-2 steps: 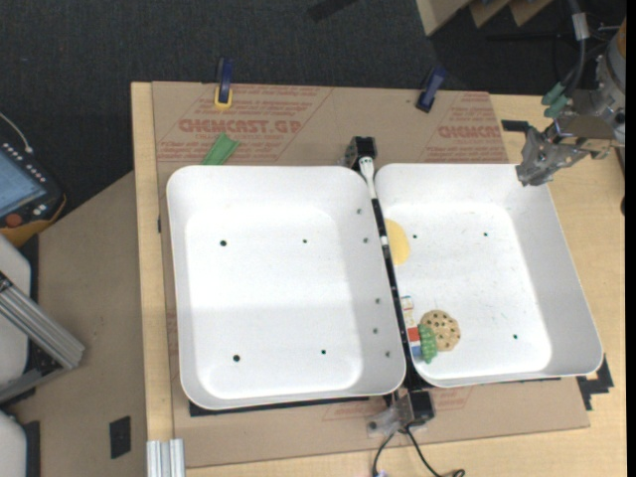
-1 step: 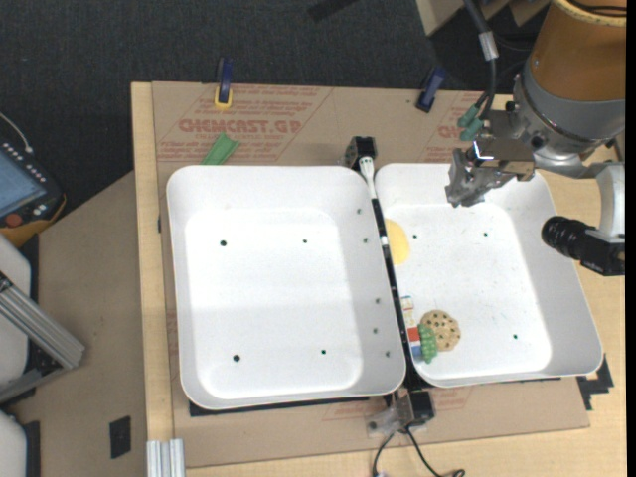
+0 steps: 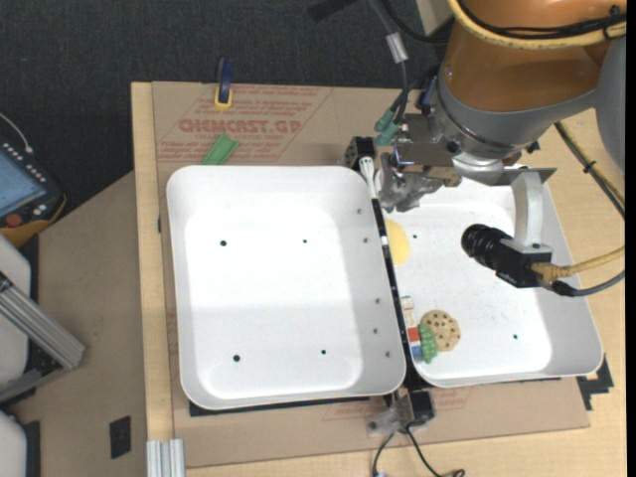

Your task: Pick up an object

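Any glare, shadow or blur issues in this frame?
Camera view: left bin is bright across its upper floor, with a soft grey shadow band below; the arm shades the right bin near the yellow piece; the cookie looks sharp.

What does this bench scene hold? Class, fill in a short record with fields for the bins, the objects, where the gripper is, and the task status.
left bin: white, shallow, only small dark dots on its floor
right bin: white, holds the objects
yellow object: against the right bin's left wall, just below the gripper
cookie-like disc: near the right bin's front, a small green piece touching it
gripper: low over the right bin's rear left corner
task status: nothing visibly lifted
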You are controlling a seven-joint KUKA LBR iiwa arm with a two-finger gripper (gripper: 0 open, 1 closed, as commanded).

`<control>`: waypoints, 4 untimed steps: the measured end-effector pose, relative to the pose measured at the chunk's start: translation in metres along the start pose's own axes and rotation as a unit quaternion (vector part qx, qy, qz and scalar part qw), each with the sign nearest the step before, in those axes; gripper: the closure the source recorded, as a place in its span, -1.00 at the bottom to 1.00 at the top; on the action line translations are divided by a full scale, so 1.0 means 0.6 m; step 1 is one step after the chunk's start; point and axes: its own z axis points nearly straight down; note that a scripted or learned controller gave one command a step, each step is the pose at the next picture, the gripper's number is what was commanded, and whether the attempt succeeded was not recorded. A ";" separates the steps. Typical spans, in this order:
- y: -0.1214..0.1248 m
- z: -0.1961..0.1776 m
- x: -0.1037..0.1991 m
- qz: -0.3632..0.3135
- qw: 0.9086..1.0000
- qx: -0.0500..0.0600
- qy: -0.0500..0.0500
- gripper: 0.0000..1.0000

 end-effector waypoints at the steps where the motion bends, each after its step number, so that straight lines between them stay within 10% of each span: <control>1: -0.058 0.142 -0.086 0.008 1.000 0.006 -0.002 1.00; 2: -0.052 0.065 -0.009 0.003 1.000 -0.002 -0.001 1.00; 3: -0.054 0.148 -0.041 0.007 1.000 0.004 -0.002 1.00; 4: -0.054 0.172 0.037 0.003 1.000 0.003 -0.001 1.00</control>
